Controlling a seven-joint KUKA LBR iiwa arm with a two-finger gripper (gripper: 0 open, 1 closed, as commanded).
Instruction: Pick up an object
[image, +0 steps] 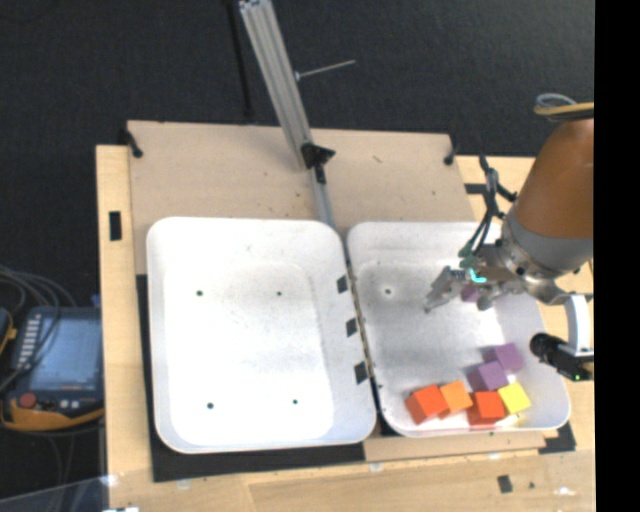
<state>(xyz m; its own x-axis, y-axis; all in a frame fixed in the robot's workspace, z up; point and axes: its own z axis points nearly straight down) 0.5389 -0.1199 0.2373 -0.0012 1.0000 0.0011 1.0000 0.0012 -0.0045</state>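
Note:
My gripper (458, 291) hangs over the middle of the right bin (400, 330), reaching in from the right under the orange-banded wrist. A small purple patch (471, 294) shows at the gripper's tip; whether it is a held block is unclear. In the bin's near right corner lies a cluster of blocks: an orange block (428, 402), a lighter orange one (456, 395), a red-orange one (488, 405), a yellow one (515, 398) and two purple ones (490, 375) (505, 356). The gripper is well above and behind this cluster.
The left bin (250, 330) sits beside the right one, with a raised divider between them. A slanted metal pole (290, 110) rises from the back of the bench. A pendant with cables (55, 365) lies off the bench at left.

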